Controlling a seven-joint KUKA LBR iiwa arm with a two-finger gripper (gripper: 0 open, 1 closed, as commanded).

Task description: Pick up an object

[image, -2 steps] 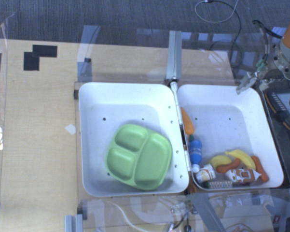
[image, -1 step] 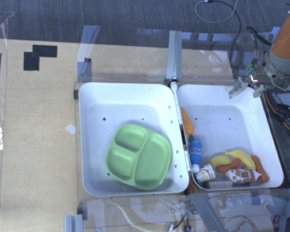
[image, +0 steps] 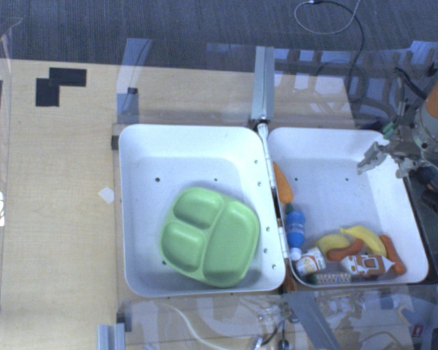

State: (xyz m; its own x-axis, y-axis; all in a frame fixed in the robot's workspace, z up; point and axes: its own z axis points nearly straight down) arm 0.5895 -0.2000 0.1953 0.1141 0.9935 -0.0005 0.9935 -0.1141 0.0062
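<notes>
Hand waits above the right bin's upper right edge

The hand, fingers spread and holding nothing, hovers well apart from the banana and bottle heaped along the bin's lower edge.

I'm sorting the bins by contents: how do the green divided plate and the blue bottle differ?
The green divided plate is broad, flat and lies in the left white bin; the blue bottle is small, slim and lies in the right white bin. The plate sits apart; the bottle lies along the wall near other items. Both lie away from the gripper.
</notes>
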